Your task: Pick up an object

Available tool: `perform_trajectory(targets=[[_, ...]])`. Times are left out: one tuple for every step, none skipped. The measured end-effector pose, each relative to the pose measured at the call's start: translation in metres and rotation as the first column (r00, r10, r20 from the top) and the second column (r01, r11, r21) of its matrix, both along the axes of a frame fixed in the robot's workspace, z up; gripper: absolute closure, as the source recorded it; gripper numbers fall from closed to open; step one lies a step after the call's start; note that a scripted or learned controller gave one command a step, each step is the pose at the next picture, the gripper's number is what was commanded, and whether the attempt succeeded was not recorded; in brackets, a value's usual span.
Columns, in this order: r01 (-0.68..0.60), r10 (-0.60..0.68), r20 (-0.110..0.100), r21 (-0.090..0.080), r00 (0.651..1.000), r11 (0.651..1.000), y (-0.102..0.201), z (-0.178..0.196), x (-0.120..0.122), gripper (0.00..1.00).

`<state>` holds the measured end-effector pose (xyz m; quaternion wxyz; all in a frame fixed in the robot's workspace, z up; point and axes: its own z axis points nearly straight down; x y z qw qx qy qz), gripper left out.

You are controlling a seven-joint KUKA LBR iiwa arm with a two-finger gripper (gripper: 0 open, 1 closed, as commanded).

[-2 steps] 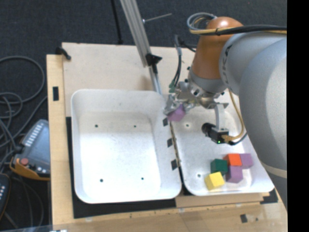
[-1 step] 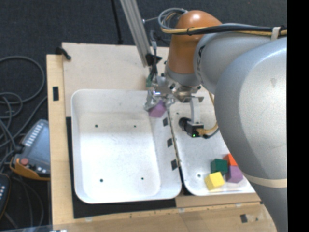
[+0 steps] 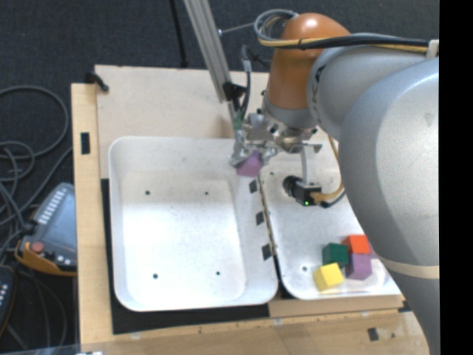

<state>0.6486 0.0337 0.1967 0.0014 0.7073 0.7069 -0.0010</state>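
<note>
Dark carpeted floor round a pale wooden bench [image 3: 148, 102], w/ black cables and a handheld pendant [image 3: 52, 224] lying off to view-left. Two shallow white bins side by side on the bench: left bin [image 3: 177, 220] w/ bare speckled floor, right bin [image 3: 295, 228] partly hidden under the arm. Grey arm [image 3: 384, 124] w/ orange band [image 3: 299, 58] coming in from view-right, bulking over most of the right bin. Gripper [image 3: 250, 154] poised above the far end of the seam between the bins, fingers pointing down and closed on a small pink-purple block [image 3: 250, 165]; block seen pinched between the fingertips, its lower part sticking out just below them, over the bins' adjoining rims at the far corner. Can't tell if block is clear of the rim or touching it. Well apart from gripper, at near end of right bin, a tight cluster of blocks: green block [image 3: 335, 254], orange block [image 3: 358, 243], purple block [image 3: 360, 265], yellow block [image 3: 329, 276], all touching or just beside one another, close to the arm's edge. Black cable w/ small green light [image 3: 304, 192] hanging below the wrist, over the right bin. Slanted aluminium rail [image 3: 207, 35] rising behind the gripper toward the top of view.
</note>
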Motion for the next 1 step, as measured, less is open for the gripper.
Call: perform_trajectory(targets=[[-0.001, 0.001, 0.001, 0.002, 1.000, 1.000, -0.0134, 0.0232, -0.0086, 1.00]])
